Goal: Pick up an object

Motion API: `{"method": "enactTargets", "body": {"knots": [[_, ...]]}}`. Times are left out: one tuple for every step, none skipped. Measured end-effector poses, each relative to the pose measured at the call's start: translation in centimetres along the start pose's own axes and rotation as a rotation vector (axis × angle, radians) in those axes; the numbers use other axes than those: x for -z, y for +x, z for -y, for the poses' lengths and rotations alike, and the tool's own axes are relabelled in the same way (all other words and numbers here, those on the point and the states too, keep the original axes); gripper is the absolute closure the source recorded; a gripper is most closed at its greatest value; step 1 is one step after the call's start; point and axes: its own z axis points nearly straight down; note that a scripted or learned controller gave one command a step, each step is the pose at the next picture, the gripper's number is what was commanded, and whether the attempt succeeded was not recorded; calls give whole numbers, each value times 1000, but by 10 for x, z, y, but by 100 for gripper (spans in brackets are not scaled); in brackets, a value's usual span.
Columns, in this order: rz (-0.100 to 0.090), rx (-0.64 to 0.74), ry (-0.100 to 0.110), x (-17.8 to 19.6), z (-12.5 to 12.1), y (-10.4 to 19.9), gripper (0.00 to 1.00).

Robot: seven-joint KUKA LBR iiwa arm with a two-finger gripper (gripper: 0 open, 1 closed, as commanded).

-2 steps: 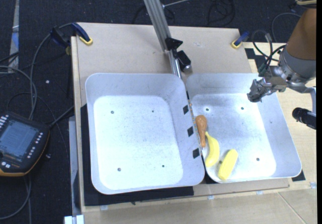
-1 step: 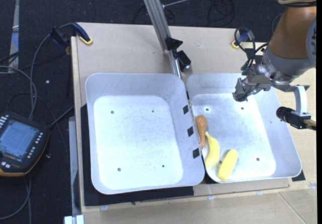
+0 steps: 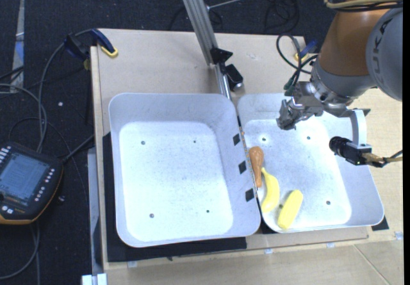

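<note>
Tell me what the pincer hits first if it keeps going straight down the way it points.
Probably the bare floor of the right bin: the pincer seems to point down at it, well clear of the yellow pieces. Depth is hard to judge.

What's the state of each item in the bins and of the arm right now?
Tool: hovering over the right white bin's far part, nothing seen in it.
Orange-brown oblong object: lying by the right bin's left wall, untouched.
Yellow curved banana-shaped object: lying flat just below it, apparently touching it.
Yellow block-shaped object: lying near the front edge, beside the banana shape.
Right white bin: holds all three objects.
Left white bin: sits alongside it.
</note>
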Motion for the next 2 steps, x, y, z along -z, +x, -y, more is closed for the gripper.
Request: {"method": "enactTargets", "body": {"knots": [[0, 1, 0, -8, 3, 57, 100], [0, 1, 0, 2, 19, 109, 100]]}}
